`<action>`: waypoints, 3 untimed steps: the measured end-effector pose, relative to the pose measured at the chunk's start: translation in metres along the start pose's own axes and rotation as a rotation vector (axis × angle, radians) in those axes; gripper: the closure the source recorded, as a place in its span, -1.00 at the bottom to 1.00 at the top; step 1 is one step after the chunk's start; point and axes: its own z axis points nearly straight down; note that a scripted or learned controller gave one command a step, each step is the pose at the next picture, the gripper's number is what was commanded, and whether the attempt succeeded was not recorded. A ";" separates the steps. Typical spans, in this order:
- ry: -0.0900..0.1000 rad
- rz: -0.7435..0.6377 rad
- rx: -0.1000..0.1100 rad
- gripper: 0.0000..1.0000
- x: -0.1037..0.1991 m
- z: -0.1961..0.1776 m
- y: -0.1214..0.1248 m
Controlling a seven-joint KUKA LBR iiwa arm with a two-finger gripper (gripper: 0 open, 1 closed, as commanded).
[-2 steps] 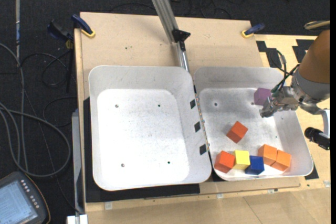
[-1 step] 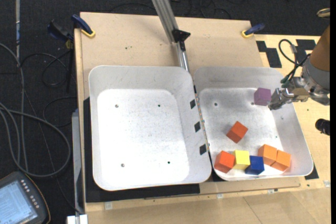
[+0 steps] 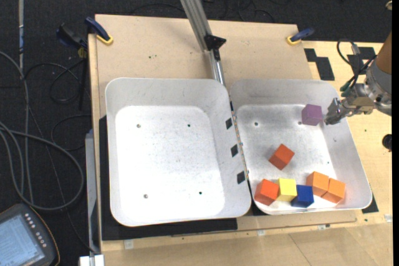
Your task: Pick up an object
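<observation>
Purple cube [image 3: 312, 113] beside end effector [image 3: 333, 115]

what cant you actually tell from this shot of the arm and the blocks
- Claw in the camera view: too small and blurred to tell if it touches the purple block beside it.
- Arm: cut off by the right edge, most of it out of frame.
- Blue block: partly hidden behind the yellow block, near the right bin front wall.
</observation>
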 end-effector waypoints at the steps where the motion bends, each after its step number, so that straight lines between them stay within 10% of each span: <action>1: 0.003 -0.005 0.003 1.00 0.045 -0.010 -0.005; 3: 0.005 -0.007 0.006 1.00 0.144 -0.004 -0.026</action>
